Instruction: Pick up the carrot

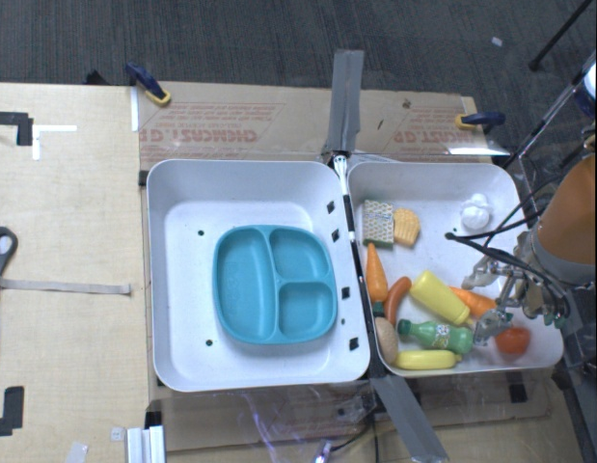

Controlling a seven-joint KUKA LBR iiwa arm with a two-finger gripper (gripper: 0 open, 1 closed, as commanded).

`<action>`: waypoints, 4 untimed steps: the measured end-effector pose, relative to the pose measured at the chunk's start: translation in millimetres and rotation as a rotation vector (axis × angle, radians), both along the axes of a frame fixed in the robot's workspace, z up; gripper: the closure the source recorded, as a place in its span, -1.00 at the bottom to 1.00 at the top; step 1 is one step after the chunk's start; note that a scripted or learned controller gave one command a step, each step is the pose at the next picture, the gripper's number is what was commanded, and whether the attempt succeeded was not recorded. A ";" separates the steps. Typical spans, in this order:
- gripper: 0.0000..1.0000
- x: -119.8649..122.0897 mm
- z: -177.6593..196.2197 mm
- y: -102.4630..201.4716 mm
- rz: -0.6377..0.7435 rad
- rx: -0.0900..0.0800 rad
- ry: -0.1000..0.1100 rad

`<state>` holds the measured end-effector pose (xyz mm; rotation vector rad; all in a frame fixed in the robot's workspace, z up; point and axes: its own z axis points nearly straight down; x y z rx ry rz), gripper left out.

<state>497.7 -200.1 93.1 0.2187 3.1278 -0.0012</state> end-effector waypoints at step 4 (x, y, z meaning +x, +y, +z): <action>-1.00 2.0 0.0 -2.7 0.305 -0.001 0.002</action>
